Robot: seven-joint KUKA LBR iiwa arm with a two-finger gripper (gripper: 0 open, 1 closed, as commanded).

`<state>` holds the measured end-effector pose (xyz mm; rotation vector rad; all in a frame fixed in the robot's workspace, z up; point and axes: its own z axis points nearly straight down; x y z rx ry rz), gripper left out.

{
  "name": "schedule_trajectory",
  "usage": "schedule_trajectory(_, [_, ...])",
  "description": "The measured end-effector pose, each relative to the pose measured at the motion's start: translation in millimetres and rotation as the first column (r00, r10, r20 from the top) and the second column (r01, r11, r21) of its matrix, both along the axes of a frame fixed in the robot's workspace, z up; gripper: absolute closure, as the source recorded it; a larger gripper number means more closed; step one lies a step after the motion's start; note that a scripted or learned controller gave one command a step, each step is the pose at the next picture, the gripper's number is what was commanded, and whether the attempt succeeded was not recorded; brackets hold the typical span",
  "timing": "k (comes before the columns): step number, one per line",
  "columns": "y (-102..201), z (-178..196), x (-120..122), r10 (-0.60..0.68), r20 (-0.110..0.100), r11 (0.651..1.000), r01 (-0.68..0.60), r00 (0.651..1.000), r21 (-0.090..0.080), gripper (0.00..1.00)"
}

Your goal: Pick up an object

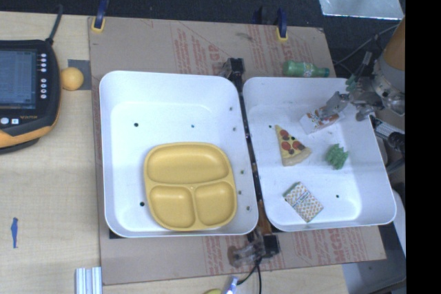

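The gripper (335,103) reaches in from the right over the far right part of the right bin (365,213), at the end of grey wrist hardware, and its tip sits just beside or on a small white-and-red item (318,120). At this size I cannot tell whether it is spread or pressed together, nor whether it is pinching that item. Nearest the camera, a black clamp with a cable (256,249) sits on the cardboard sheet (179,45) at the gap between the two bins. Just beyond, in the right bin's near part, a small patterned packet (303,202) lies flat and turned at an angle. Level with it in the left bin (120,100), a yellow divided tray (191,185) with three compartments fills the near middle. Further back in the right bin, a green toy (337,156) lies near the right wall, and a toy pizza slice (292,146) rests to its left with its point aimed away from the camera; the two are apart. The white-and-red item lies just beyond both. Past the right bin's far rim, a green bottle (305,69) lies on its side on the cardboard. On the wooden bench to the left, an orange ball (72,78) sits beside a handheld control pendant (24,96). Two blue clamps (100,14) grip the cardboard's far edge.
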<state>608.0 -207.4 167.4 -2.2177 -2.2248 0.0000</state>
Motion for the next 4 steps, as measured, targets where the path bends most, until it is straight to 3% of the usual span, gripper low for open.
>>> schedule_trajectory(1, [-3.5, -62.7, 38.8, 0.000, 0.002, 1.000, 0.000, 1.000, -0.001, 0.00])
schedule_trajectory(4, [-3.6, -75.3, 48.6, 0.003, -0.002, 1.000, -0.003, 1.000, 0.001, 0.00])
